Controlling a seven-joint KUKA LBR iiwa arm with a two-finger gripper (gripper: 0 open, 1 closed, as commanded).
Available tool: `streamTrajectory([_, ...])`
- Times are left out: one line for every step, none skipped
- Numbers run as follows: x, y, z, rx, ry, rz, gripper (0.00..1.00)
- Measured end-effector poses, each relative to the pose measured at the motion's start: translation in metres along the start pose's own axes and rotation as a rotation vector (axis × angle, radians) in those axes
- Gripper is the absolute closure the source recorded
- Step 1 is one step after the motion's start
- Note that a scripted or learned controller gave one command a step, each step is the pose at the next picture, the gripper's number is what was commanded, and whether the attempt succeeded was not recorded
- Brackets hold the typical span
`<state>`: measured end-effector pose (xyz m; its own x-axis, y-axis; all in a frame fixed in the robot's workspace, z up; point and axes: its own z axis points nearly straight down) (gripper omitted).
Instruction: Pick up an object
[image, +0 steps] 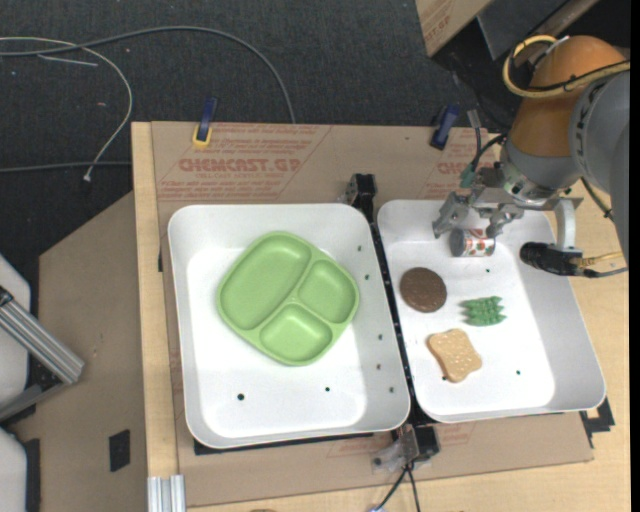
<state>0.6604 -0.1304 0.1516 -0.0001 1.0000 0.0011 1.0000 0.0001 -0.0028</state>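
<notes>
Beneath metal tool, small cylindrical can

A small white object with red markings sits partly hidden beneath the gripper in the right bin; its identity is too small to tell. The arm is cut off by the right edge, and the fingers' spacing is unclear.
</notes>
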Motion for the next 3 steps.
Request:
streamTrajectory([-0.002, -0.005, 0.039, 0.003, -0.002, 0.002, 0.0])
streamTrajectory([-0.004, -0.006, 0.028, 0.008, -0.004, 0.004, 1.0])
streamTrajectory([-0.008, -0.008, -0.036, -0.01, -0.002, 0.001, 1.0])
